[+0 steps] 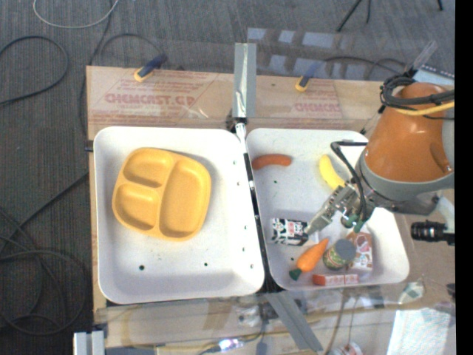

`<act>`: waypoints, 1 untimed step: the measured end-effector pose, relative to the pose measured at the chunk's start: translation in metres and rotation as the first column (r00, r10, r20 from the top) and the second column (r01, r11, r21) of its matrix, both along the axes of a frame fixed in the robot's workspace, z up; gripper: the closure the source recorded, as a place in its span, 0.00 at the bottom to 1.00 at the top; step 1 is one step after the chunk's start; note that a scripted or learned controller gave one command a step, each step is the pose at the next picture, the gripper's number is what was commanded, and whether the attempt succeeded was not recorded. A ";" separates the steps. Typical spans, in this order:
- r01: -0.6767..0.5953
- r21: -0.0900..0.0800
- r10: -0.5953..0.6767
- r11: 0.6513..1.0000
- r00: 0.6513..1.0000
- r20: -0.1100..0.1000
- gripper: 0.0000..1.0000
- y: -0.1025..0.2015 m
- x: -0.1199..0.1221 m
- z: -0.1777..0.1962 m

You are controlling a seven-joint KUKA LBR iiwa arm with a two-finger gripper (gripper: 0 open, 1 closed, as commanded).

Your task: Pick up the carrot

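Note:
The carrot (311,257) is orange with a green stub end. It lies at a slant near the front of the right bin (295,191), its green end pointing front-left. My gripper (335,213) hangs over the right bin just above and slightly right of the carrot, with nothing visibly held. The arm's orange band covers the bin's right edge.
Around the carrot are a black-and-white carton (288,230), a round can (340,256), a red box (361,250) and a small red piece (319,279). A sausage (272,160) and a banana (329,170) lie further back. The left bin (118,272) holds a yellow divided plate (162,192).

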State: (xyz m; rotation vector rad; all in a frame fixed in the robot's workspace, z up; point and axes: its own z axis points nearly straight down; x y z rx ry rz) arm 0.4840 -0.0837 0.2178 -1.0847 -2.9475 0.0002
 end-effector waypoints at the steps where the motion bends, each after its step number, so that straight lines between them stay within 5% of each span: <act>1: 0.022 -0.001 -0.022 1.000 1.000 -0.002 1.00 -0.046 0.003 -0.071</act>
